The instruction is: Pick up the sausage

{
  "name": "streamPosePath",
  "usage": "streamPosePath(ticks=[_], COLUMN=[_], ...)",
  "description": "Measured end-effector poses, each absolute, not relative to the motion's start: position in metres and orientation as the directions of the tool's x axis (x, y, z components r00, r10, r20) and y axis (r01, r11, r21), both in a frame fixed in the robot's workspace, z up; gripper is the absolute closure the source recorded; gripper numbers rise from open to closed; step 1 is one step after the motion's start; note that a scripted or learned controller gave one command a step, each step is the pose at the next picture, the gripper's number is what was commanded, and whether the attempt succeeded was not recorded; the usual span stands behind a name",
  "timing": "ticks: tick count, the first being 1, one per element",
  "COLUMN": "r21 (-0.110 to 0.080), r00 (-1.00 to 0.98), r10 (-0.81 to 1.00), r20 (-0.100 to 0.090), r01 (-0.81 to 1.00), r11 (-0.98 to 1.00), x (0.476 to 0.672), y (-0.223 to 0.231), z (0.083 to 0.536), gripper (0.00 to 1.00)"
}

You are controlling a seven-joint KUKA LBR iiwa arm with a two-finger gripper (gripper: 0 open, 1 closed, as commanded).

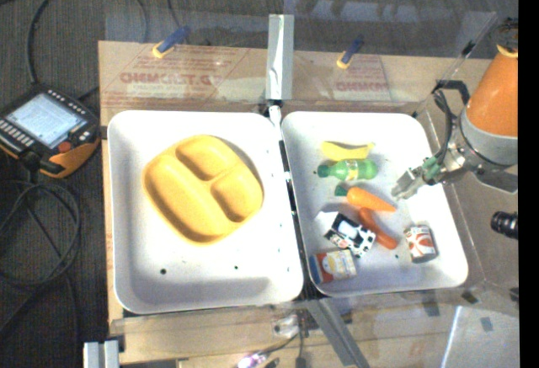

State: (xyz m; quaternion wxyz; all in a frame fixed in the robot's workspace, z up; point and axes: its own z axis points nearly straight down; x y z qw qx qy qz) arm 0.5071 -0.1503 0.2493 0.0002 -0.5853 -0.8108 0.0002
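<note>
The sausage (378,232) is a thin orange-red stick lying at a slant in the right bin (438,139), just below the carrot (371,199) and beside a black and white toy (351,233). My gripper (406,184) hangs over the right bin's middle right, up and to the right of the sausage and close to the carrot's tip. It is apart from the sausage. The grey arm with its orange band (495,97) comes in from the right edge.
The right bin also holds a yellow banana (347,149), a green bottle (348,170), a small can (419,242) and a small carton (334,265). A yellow divided plate (204,187) lies in the left bin (135,274). A teach pendant (46,129) sits off to the left.
</note>
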Motion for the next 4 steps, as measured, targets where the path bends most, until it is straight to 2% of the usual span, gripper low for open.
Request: streamPosePath(ticks=[1, 2, 3, 4], r21=[0.001, -0.001, 0.001, -0.001], r00=[-0.441, -0.417, -0.382, -0.402], r10=[0.898, 0.909, 0.924, 0.916], r20=[-0.002, -0.001, -0.002, -0.003], r01=[0.898, 0.909, 0.924, 0.916], r11=[0.441, 0.417, 0.382, 0.402], x=[0.565, 0.508, 0.562, 0.582], y=[-0.128, -0.144, -0.115, -0.133], z=[0.241, 0.221, 0.253, 0.24], gripper=[1.0, 1.0, 1.0, 1.0])
